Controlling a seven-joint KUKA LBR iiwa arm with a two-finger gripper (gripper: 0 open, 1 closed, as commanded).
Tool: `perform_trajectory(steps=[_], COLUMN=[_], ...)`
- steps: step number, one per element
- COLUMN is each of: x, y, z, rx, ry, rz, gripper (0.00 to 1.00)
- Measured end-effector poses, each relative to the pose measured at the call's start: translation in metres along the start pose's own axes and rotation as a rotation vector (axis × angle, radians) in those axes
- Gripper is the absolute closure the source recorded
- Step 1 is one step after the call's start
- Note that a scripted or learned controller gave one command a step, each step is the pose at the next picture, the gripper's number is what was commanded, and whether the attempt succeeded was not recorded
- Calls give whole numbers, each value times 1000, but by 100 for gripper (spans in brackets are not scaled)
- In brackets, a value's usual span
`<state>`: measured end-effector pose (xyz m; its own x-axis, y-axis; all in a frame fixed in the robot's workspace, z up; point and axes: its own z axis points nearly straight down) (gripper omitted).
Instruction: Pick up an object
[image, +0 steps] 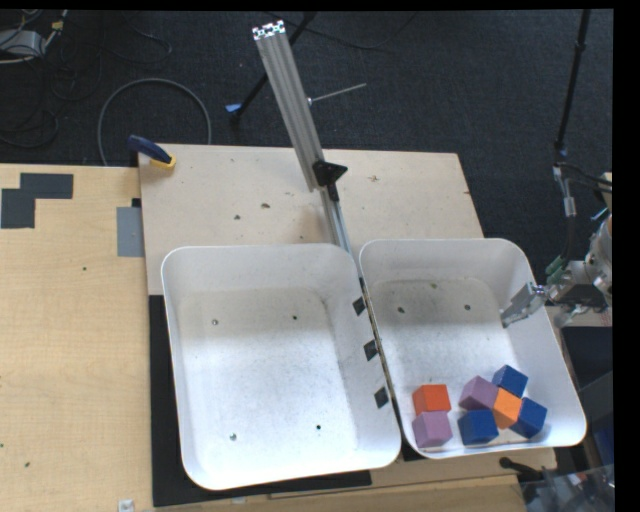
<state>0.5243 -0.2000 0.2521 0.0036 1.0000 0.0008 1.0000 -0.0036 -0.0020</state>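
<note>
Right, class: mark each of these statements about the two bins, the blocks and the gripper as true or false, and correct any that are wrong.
1. All the blocks lie in the right bin. True.
2. The gripper is holding the red block. False: it sits at the bin's right rim, apart from the blocks.
3. The blocks are spread along the far wall. False: they cluster in the near corner.
4. An orange block sits among blue blocks. True.

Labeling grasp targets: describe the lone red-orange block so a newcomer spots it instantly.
Look in the right bin, at its near end where the blocks cluster. The red-orange block sits leftmost, just above a purple block. It is redder than the small orange block wedged among the blue ones.
</note>
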Motion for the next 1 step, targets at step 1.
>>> perform_trajectory(steps=[1], x=[34], y=[-30], z=[138], rx=[-10], ry=[-4], rz=[-5], gripper=[0])
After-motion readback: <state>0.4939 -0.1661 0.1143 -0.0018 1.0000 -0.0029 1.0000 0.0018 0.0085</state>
